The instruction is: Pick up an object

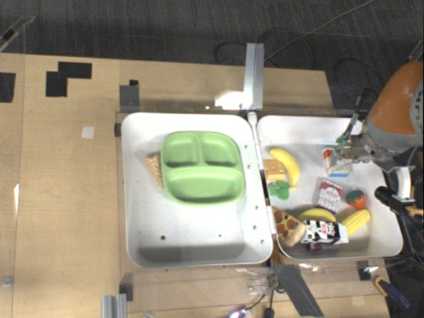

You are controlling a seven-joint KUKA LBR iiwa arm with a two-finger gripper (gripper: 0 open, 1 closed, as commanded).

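The arm, with its orange band [401, 98], reaches in from the right over the right bin [391, 247]. My gripper [346, 154] hangs low over the bin's back right part. A small red, white and blue carton [336, 167] lies right under and beside it; I cannot tell whether they touch. Close by are a reddish packet [329, 195], a small tomato [357, 199], a corn cob [356, 221], two bananas [286, 165] [318, 214], a black-and-white carton [323, 232], a pizza slice [287, 225], a green broccoli piece [279, 190] and a bread slice [274, 171].
The left bin [142, 234] holds a green divided plate [201, 167] with a tan cracker [154, 169] sticking out from under its left side. A metal post [254, 71] stands behind the divider between the bins. Cables lie on the dark floor at the back.
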